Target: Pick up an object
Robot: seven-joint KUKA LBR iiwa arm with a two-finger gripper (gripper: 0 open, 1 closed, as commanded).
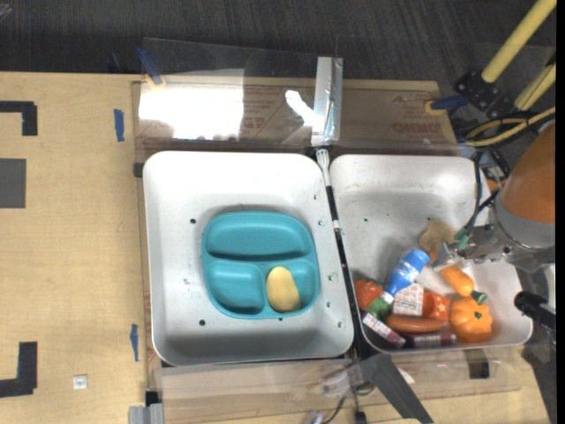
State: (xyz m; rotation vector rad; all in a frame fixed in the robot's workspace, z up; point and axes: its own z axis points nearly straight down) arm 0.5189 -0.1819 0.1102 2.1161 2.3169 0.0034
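Pile: toy food heaped in the right bin's near corner.
Bottle: light, stiff, slick plastic lying atop the pile; probably best pinched across its body.
Pumpkin: round, likely to slip.
Gripper: beside the bottle; state cannot be told.

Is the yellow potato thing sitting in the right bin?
No, the smooth yellow potato-shaped toy lies in the teal divided plastic tray inside the left white bin.
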